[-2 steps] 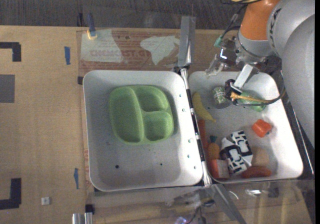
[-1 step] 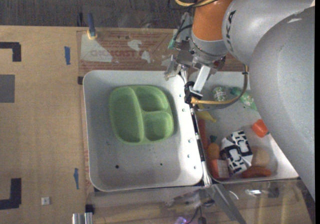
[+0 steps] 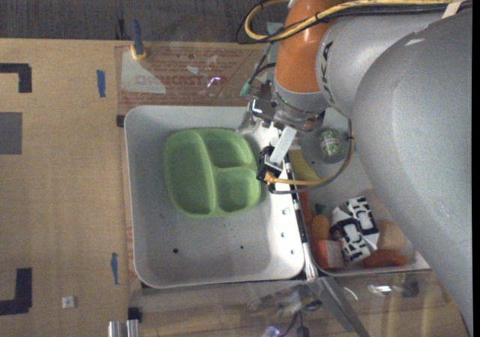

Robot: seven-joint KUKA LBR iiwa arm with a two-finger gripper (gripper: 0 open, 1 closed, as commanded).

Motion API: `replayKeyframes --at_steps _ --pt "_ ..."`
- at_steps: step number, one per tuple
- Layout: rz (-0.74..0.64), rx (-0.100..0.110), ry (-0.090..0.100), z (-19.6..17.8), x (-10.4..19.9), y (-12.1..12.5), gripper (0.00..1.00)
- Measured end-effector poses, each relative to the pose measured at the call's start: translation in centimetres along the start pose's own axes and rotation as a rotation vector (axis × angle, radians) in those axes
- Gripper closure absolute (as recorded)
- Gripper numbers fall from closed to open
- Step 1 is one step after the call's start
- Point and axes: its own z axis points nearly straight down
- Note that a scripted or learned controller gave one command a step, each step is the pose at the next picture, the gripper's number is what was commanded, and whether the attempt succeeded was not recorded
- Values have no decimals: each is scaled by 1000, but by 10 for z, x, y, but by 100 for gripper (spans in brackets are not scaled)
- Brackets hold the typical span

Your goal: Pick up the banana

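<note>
Lettering runs sideways on the grey arm (image 3: 390,103), just below its orange band; only part of the KUKA name can be read. Above the green divided plate (image 3: 211,171), beyond the bin's far rim, a cardboard panel (image 3: 187,76) carries reddish print too faint to read. To the plate's right, in the neighbouring bin, a small can (image 3: 331,145) wears a green label and a black-and-white package (image 3: 357,229) bears bold markings; neither can be read.

The plate lies in the left white bin (image 3: 217,260), towards its upper half. The gripper (image 3: 264,129) hangs over the plate's upper right corner, close to the wall where the two bins meet. Its spread cannot be made out from this angle, nor whether it has hold of anything.

The banana (image 3: 302,166) lies in the right white bin (image 3: 375,272), just past the wall to the plate's right, partly hidden under the wrist. It sits just beside the gripper, on the side away from the plate and a little nearer the camera; whether they touch cannot be told. The can stands just beyond the banana, further from the plate. Orange, carrot-like pieces (image 3: 321,227) lie near the package, right of the plate's lower corner.
</note>
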Motion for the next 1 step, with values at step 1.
replayKeyframes --at_steps 1 --pt "60 -25 -4 8 0 -4 0"
